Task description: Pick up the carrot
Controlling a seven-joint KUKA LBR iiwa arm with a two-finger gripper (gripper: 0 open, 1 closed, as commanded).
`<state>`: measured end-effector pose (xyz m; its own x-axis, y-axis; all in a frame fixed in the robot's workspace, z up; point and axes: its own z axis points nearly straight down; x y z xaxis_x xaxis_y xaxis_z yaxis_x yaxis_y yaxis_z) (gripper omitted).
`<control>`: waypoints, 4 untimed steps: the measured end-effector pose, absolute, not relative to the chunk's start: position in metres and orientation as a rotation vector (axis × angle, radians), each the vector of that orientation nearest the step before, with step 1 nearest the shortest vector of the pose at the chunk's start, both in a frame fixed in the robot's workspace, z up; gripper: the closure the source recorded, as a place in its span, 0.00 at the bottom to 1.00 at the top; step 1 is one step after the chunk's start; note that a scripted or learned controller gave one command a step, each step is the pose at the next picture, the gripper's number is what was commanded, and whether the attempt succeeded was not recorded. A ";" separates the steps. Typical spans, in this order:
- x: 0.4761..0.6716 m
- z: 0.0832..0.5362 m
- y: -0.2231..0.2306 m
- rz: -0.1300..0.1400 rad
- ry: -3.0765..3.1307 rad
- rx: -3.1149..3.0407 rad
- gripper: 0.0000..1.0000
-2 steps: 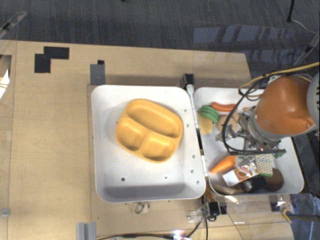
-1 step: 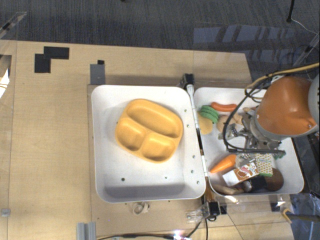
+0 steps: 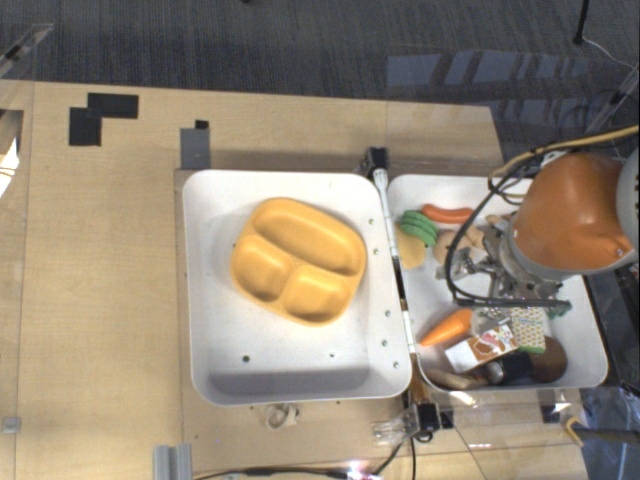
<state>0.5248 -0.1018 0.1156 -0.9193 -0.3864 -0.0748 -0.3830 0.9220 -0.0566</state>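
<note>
Orange band point(image 3: 570, 213) of the arm masks much of the claw point(image 3: 497, 286); its grip state cannot be told. Carrot point(image 3: 445, 329) lies just lower-left of it.

No text, number or brand can be read anywhere; a small printed package point(image 3: 493, 340) in the right bin point(image 3: 596, 358) carries a red-and-white label, but its print is too small and blurred to make out.
</note>
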 end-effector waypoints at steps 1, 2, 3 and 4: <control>0.528 0.115 -0.092 -0.067 2.951 -0.824 0.00; 0.534 0.113 -0.092 -0.053 2.950 -0.870 0.00; 0.532 0.114 -0.089 -0.061 2.930 -0.917 0.00; 0.529 0.114 -0.083 -0.061 2.862 -1.103 0.00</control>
<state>0.5287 -0.0827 0.1138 -0.7390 -0.6715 -0.0546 -0.6685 0.7409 -0.0635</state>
